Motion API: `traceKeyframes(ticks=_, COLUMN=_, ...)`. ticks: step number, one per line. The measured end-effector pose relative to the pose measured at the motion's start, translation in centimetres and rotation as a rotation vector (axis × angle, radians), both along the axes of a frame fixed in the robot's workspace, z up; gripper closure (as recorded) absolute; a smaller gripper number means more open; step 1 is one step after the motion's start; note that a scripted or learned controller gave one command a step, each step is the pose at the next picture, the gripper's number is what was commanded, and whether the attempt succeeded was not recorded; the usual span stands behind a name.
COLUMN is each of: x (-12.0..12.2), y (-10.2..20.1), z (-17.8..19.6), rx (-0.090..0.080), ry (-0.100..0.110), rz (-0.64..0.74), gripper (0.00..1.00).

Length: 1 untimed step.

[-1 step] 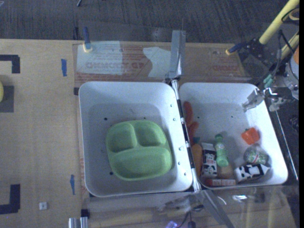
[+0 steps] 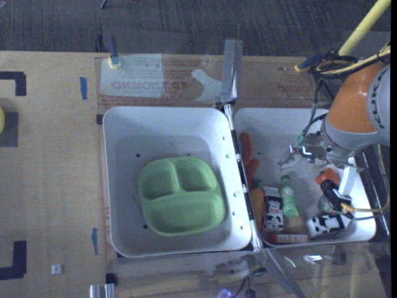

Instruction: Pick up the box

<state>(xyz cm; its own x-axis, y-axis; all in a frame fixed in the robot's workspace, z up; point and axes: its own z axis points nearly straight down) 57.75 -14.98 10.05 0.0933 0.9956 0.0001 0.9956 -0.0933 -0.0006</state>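
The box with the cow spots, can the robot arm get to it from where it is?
Probably yes. The box lies uncovered in the right bin, and the gripper hangs above that bin. The green bottle beside it could crowd the grasp.

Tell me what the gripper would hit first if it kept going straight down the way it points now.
Probably the bare floor of the right bin: the gripper hangs over an open patch, beside the green bottle and the box. Depth is hard to judge.

Count: two white bins, left bin (image 2: 118,166) and right bin (image 2: 273,129). Left: one green divided tray (image 2: 180,195). Right: one cow-print box (image 2: 273,208), one green bottle (image 2: 288,197), one black-and-white cow toy (image 2: 327,225); remaining small items too blurred to count
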Motion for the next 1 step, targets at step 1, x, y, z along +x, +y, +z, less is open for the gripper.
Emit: traceKeyframes(ticks=1, x=0.01, y=-0.02, z=0.02, rx=0.000, ry=0.000, rz=0.000, gripper=0.00)
